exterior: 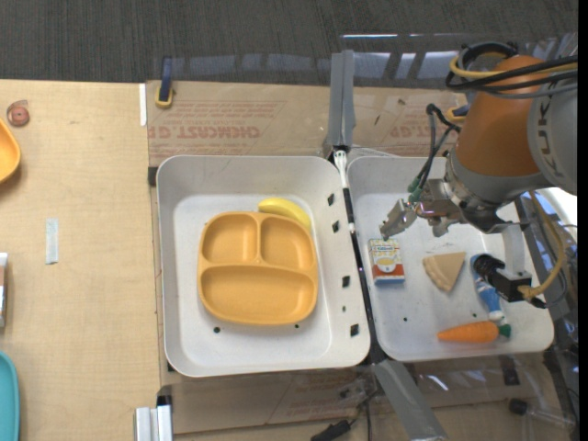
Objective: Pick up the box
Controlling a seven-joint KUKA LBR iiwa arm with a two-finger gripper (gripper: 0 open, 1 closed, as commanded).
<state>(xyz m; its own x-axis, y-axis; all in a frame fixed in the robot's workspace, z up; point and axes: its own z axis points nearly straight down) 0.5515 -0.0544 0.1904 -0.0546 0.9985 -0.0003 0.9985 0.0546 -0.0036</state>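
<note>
The box (387, 261) is a small carton with a red and green label, lying flat in the right bin (404, 315) near its left wall. My gripper (418, 220) hangs above the bin, just up and to the right of the box, clear of it. Its fingers (396, 219) are spread open with nothing between them.
The right bin also holds a tan wedge (446, 270), an orange carrot (470, 333) and a blue tube (490, 299). An orange divided plate (259, 268) and a yellow piece (285, 211) sit in the left bin (179, 274). A metal divider (342, 108) stands behind the bins.
</note>
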